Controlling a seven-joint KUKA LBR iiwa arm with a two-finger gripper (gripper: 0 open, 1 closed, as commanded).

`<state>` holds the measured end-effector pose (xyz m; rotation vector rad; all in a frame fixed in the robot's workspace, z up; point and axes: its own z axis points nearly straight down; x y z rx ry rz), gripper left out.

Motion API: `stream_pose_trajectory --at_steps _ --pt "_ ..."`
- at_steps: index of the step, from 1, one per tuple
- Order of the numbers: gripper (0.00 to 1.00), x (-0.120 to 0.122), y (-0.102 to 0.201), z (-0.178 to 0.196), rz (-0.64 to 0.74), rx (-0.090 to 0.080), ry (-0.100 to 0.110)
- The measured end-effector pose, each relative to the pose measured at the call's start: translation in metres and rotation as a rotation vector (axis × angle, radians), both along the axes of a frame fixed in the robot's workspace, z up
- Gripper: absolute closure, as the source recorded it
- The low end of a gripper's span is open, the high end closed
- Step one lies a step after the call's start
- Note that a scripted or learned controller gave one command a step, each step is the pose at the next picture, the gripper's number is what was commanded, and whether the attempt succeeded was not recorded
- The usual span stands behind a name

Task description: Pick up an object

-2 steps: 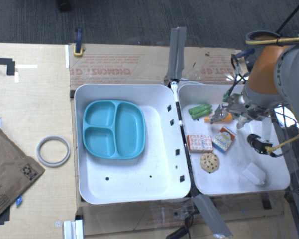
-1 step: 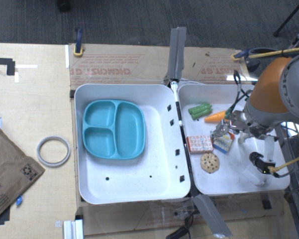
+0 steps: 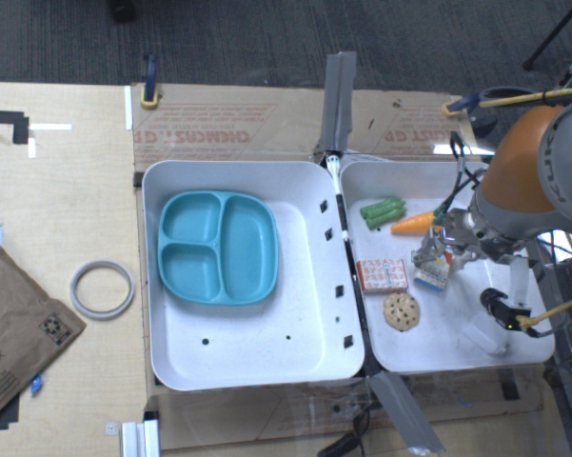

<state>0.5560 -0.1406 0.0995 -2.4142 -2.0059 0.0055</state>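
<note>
- A blue divided plate point(image 3: 217, 248) lies in the left bin point(image 3: 257, 360), toward its upper left.
- In the right bin point(image 3: 438, 350) sit green beans point(image 3: 382, 209), a carrot point(image 3: 414, 223), a small red box point(image 3: 382, 274) and a cookie point(image 3: 401, 310).
- The gripper point(image 3: 436, 255) hangs low over a small carton point(image 3: 434, 272), right of the red box.
- A tape ring point(image 3: 102, 288) rests at far left.

Arm point(image 3: 528, 174) came in from the right edge of the bench, grey body with the orange band up top, wrist angled down and toward the left. Gripper point(image 3: 436, 253) sat low over the right bin point(image 3: 476, 355), around its middle, nearer the back wall. Finger state was unreadable from this angle.
</note>
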Motion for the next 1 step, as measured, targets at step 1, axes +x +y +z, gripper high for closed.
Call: stream_pose_trajectory --at_steps 1 --pt "1.0 -0.001 -0.0181 -0.0082 0.098 0.0 -0.002"
